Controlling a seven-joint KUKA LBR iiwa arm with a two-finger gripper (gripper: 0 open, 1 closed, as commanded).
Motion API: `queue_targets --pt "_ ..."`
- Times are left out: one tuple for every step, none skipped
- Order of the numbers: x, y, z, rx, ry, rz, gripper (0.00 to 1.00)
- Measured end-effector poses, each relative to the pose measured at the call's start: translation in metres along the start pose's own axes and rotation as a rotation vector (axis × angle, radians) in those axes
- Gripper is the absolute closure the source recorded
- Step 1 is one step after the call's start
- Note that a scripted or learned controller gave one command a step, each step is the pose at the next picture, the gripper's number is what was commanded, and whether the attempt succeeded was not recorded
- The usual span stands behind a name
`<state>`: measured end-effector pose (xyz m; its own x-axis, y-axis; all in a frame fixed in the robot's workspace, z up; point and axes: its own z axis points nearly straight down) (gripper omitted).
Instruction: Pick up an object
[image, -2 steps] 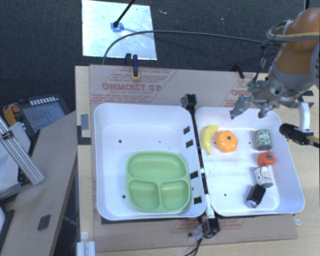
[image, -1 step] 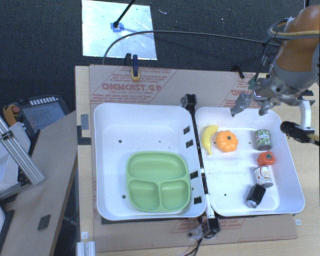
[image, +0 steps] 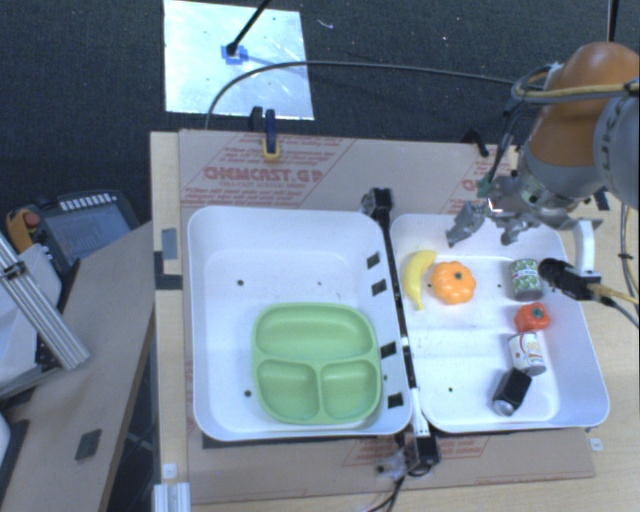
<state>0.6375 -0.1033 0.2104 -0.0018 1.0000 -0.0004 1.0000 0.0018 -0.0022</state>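
Hovering with fingers spread above the right white bin (image: 590, 400), the claw (image: 492, 228) should drop straight over the small orange pumpkin-shaped toy (image: 453, 283), clearing the neighbouring yellow banana (image: 416, 276).

Arm comes in from the right, gripper (image: 491, 228) hanging over the back edge of the right bin (image: 570, 400), fingers spread, nothing between them. In the right bin: banana (image: 416, 275) touching a small orange pumpkin (image: 453, 283), green can (image: 525, 279) at the right wall, red tomato (image: 533, 318) in front of it, then a white can (image: 527, 353) and a black can (image: 511, 391) lying tilted. Left bin (image: 230, 260) holds a green divided tray (image: 315, 362) at its front.
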Motion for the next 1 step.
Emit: queue_targets --pt "0.0026 -0.0103 0.0537 0.001 0.001 0.001 0.00"
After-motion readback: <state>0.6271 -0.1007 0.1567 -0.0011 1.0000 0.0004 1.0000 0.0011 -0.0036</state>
